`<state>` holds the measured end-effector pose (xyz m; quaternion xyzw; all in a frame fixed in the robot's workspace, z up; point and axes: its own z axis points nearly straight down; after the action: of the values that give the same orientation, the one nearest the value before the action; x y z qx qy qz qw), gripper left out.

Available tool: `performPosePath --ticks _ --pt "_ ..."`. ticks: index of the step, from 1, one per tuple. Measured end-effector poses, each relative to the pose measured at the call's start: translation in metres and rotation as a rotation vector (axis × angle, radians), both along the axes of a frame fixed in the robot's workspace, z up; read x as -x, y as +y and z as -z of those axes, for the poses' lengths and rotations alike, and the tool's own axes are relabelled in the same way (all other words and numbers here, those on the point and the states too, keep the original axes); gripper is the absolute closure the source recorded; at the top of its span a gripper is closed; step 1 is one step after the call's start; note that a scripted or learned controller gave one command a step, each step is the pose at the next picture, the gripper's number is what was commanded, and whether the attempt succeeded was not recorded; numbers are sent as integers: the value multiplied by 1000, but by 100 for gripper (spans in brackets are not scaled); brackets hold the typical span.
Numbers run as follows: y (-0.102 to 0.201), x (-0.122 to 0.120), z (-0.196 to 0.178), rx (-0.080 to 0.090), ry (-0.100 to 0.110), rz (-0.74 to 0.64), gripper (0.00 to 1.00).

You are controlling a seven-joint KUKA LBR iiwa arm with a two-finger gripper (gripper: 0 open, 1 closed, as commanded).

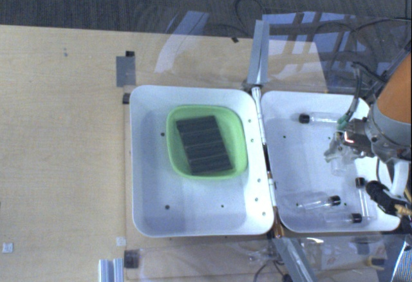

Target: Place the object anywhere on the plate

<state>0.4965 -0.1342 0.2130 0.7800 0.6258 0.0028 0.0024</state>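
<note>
Tool [337, 149] above right bin [290, 210], no legible writing

The robot arm [394, 107] comes in at about three o'clock. Its top part is a big round orange band, smooth and bright. Under the orange there is a grey ring, a bit shiny, like metal. Thin black cables loop around it, up toward one o'clock, and one cable runs down beside the orange part. At the end sits the gripper [340, 145], made of pale, see-through looking bits with a small green spot and a tiny pinkish light on it. Lower down, near four o'clock, there is a black chunky piece with a white part next to it.
</note>
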Motion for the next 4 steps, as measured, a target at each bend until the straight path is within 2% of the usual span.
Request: performPosePath --ticks 1,2,3,4 --pt "0 0 0 0 0 0 0" --pt "-64 8 -52 2 0 108 0" --pt "-64 7 -128 2 -3 195 0" --pt "-64 8 -131 3 2 86 0"
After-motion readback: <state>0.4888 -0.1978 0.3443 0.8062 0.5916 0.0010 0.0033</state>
